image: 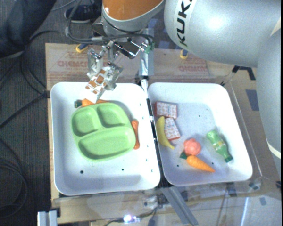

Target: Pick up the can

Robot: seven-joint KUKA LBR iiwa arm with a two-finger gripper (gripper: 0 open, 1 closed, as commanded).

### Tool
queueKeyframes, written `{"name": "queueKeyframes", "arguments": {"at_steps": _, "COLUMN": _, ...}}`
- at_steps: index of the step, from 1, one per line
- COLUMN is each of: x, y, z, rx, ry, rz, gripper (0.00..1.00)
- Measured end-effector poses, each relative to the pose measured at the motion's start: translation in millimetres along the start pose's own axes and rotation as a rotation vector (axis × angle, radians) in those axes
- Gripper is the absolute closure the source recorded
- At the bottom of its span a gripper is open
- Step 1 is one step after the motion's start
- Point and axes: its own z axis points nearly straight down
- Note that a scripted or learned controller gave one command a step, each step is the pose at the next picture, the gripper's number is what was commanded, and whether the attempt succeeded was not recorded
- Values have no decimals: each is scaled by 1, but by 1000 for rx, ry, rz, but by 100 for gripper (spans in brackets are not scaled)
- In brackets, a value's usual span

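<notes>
Green divided plate fills the left bin, and the gripper hangs over that bin's far rim (its opening cannot be told). The right bin holds two red-patterned packets, banana, carrot and green bottle. I cannot tell which is the can.
</notes>
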Motion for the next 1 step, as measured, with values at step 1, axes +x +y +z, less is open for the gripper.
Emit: {"name": "queueKeyframes", "arguments": {"at_steps": 1, "x": -2, "y": 0, "z": -8, "rx": -5, "ry": -5, "rz": 2, "gripper": 100}}
